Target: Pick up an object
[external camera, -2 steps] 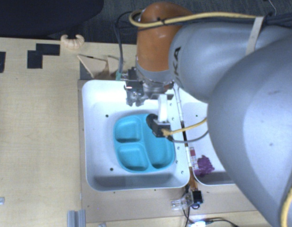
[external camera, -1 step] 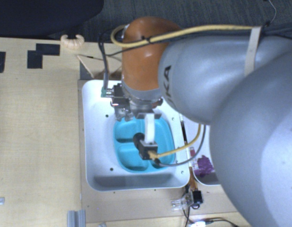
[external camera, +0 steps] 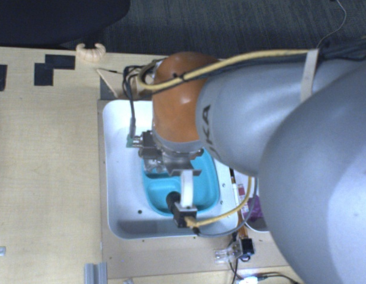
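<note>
The light is even and moderate, and it seems to come from above. The big grey rounded arm housing [external camera: 289, 135] shows soft pale highlights on its upper surface, and the glossy orange band [external camera: 178, 96] has a mild sheen without hard glare. The shallow white plastic bin [external camera: 121, 158] is the brightest area, with a weak grey shadow under the arm near its bottom wall. The dark grey carpet floor [external camera: 230, 16] at the top stays dim. The whole picture is slightly soft and grainy; the arm housing, perhaps too close to the lens, looks blurred at its edges.
</note>
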`<state>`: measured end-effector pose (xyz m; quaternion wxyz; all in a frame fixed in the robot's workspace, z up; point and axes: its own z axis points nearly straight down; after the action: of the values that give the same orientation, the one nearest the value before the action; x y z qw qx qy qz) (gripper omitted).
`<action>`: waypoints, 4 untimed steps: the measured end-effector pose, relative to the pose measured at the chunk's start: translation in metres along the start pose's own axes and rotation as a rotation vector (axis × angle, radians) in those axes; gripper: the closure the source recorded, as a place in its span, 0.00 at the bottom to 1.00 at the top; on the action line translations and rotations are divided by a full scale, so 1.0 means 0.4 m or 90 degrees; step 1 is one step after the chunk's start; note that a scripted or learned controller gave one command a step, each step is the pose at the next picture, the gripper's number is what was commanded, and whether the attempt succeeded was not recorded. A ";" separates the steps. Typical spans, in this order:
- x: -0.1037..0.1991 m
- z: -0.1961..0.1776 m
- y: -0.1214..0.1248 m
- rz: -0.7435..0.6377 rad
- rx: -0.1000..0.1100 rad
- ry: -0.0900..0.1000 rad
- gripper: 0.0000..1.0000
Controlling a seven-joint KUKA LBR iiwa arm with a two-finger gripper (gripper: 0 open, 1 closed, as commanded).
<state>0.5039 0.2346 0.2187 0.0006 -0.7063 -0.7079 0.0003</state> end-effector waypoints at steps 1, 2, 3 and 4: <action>0.001 -0.027 0.003 -0.001 -0.001 0.001 1.00; -0.021 -0.185 0.216 0.000 -0.004 0.001 1.00; -0.002 0.000 0.396 -0.002 -0.001 0.000 1.00; 0.000 -0.004 0.397 -0.003 -0.002 0.000 0.00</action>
<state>0.6626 0.2349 0.2202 -0.0005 -0.7048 -0.7094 -0.0012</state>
